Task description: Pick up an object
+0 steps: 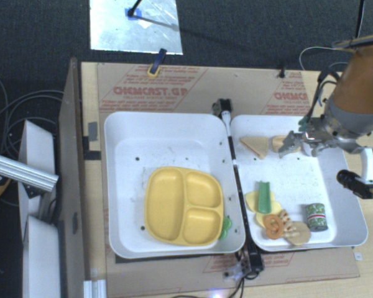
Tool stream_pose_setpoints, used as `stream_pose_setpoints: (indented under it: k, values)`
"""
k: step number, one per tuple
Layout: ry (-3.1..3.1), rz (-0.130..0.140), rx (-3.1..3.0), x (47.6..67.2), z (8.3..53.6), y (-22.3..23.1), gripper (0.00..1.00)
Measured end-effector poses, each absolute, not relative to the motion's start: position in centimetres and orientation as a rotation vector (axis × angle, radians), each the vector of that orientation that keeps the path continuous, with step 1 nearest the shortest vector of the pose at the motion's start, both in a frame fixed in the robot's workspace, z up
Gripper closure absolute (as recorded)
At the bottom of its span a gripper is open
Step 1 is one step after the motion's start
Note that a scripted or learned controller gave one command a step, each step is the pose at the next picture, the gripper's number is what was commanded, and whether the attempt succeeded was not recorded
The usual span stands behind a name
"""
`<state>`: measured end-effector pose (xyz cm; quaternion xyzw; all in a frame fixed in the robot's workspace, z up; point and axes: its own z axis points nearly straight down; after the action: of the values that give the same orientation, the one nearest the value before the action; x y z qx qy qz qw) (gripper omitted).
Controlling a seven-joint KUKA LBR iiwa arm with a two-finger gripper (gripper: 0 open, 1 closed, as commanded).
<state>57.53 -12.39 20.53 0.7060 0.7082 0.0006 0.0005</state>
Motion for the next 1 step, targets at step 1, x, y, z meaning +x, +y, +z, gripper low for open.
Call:
stream_pose_setpoints:
  k: [1]
  values:
    - [2.234, -0.005, 2.221, 53.06, 13.73, -7.96, 0.00]
